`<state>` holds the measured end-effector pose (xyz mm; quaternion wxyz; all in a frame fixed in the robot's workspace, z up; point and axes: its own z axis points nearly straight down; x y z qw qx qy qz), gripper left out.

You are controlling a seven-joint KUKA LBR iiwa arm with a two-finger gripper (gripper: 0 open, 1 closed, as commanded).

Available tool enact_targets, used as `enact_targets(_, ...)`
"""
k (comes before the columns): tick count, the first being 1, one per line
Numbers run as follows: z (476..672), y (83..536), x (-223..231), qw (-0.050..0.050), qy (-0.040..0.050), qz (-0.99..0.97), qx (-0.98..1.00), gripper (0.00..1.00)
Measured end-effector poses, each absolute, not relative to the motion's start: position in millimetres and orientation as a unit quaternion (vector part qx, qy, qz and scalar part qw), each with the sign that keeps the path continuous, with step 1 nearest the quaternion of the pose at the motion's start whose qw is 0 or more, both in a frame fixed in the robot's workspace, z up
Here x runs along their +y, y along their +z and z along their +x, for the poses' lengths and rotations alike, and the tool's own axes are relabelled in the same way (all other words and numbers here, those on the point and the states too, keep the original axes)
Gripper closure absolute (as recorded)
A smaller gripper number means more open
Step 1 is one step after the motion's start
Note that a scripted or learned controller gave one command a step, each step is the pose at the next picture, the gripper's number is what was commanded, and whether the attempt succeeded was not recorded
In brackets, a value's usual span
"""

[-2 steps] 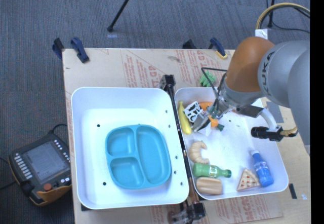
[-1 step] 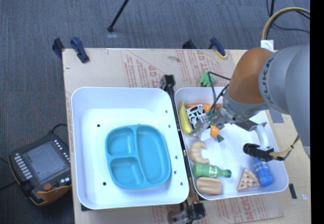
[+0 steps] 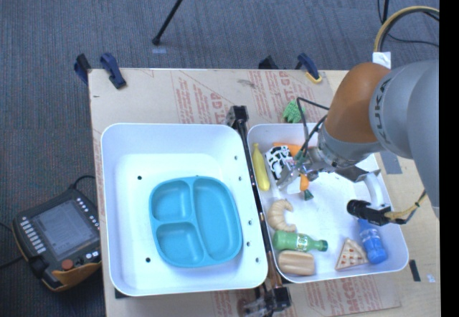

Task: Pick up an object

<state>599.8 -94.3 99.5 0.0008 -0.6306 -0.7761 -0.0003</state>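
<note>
Bulking closest to the lens, the grey arm reaches down into the right bin, its tool low among the toys at that bin's upper left. Just beside it lie a black-and-white toy, a small orange piece and a yellow banana. This looks like the descent-to-grasp step; next comes closing and lifting. Whether the tool is apart, together or clamped on anything, I cannot tell — it is too small and cluttered

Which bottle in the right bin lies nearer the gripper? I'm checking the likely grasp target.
The green bottle, lying on its side between the croissant and the bread roll. The blue bottle lies farther from the gripper, by the bin's right wall.
</note>
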Motion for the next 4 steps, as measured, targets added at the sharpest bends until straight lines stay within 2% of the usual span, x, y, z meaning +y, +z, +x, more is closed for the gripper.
enact_targets(1,599.5,98.9,-94.3,0.001,0.0001,-0.631,-0.776,0.00)
enact_targets(2,601.5,112.1,-94.2,0.000,-0.0017,-0.631,-0.775,1.00)
enact_targets(3,574.8,237.2,-39.4,0.000,-0.0007,-0.632,-0.775,1.00)
enact_targets(4,534.8,274.8,-92.6,0.000,0.0000,-0.501,-0.866,1.00)
